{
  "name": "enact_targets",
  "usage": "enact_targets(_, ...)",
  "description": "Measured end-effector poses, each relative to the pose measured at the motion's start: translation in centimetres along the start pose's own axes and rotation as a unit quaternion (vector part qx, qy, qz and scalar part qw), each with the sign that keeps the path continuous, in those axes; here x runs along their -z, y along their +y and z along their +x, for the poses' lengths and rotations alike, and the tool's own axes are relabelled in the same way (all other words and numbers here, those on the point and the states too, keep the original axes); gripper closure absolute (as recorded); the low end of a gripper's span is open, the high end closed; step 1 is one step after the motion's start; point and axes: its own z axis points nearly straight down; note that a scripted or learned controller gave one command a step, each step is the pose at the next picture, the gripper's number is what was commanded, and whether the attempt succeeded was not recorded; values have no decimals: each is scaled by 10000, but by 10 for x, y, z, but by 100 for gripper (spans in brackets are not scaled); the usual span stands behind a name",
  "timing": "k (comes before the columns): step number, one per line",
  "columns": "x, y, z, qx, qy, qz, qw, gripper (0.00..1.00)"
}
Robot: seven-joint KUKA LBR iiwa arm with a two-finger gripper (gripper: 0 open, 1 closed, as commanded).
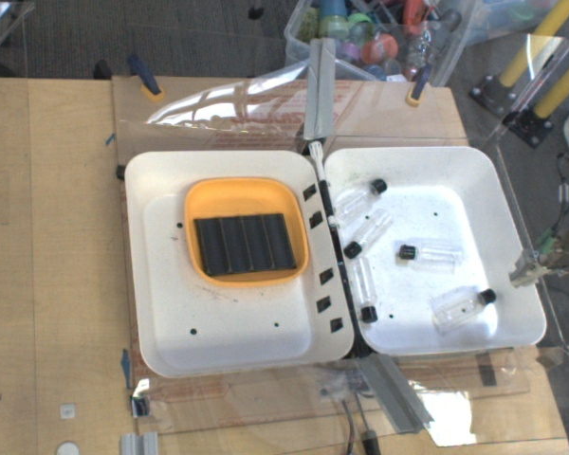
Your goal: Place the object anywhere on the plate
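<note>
Clear vials (460, 306) bear no readable labels; plate (245, 229) holds a black block (245, 244).

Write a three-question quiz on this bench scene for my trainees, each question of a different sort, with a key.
1. True or false: the square orange plastic plate sits in the right shallow white bin.
2. Multiple choice: what lies on the plate? A) a clear vial, B) a black ribbed rectangular block, C) a blue clip.
3. Fill in: the clear plastic vials with black caps lie in the ____ bin.

Key: 1 false, it sits in the left shallow white bin. 2 B. 3 right.
</note>
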Motion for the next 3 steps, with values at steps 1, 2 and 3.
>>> enact_targets(1,25,36,-4,939,-9,-5,9956,100)
enact_targets(2,56,87,-4,2240,-14,-16,9746,100)
enact_targets(3,70,136,-4,3586,-21,-23,9335,100)
